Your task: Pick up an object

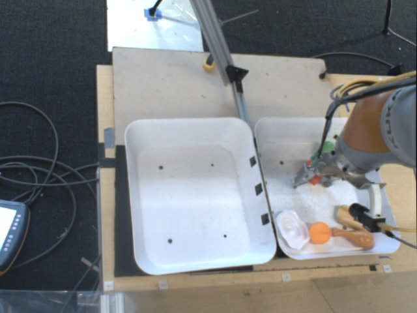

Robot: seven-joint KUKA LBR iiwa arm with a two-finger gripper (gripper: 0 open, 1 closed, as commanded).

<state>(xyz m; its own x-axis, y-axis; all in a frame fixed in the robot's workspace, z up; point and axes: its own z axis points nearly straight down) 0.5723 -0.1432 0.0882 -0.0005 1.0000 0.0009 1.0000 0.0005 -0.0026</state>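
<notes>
While the arm reaches into the right bin, its gripper hangs low over the bin's middle; whether the fingers are spread or pinching something, I cannot tell. Nearer the front edge lie a clear plastic piece, an orange ball and a wooden-handled tool. Alongside on the surface sits the left bin.

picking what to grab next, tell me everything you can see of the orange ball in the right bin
The orange ball is small, round and smooth, plain orange with a soft sheen, maybe plastic. It lies on the floor of the right bin, near the front edge. A clear, crumpled plastic piece sits right beside it on the view's left, and a wooden-handled brush lies against its other side. The pincer is farther back, apart from it.
</notes>
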